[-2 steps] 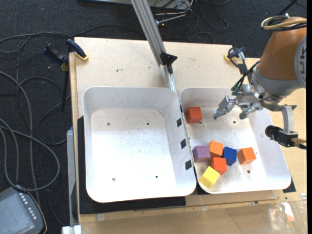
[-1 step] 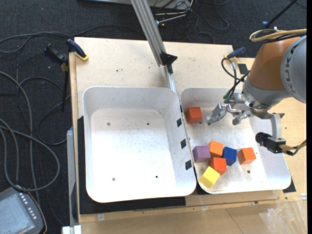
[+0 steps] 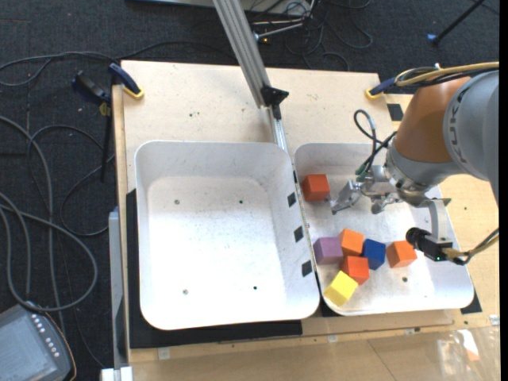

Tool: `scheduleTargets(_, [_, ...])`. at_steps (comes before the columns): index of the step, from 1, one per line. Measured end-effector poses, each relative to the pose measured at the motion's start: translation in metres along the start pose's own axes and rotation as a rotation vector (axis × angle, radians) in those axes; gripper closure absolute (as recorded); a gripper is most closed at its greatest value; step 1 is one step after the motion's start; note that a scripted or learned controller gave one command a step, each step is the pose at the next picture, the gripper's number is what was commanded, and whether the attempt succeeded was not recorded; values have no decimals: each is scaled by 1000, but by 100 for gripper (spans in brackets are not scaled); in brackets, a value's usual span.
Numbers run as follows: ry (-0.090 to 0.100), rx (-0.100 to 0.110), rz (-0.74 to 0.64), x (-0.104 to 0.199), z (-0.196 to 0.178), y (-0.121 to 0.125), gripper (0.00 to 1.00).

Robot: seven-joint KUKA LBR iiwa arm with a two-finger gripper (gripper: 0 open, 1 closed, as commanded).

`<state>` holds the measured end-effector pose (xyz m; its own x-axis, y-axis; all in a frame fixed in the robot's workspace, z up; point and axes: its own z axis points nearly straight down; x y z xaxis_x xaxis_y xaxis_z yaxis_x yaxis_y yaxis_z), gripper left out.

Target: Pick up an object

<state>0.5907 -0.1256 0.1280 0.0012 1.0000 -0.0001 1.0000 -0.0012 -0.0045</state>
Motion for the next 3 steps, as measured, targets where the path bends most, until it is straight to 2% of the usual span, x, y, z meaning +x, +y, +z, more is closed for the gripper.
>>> scheduleTargets(1, [0, -6, 0, 0, -13, 2, 100])
scheduleTargets(2, [-1, -10, -4, 7, -70, -4, 100])
scheduleTargets(3, [0, -7, -3, 7, -81, -3, 100])
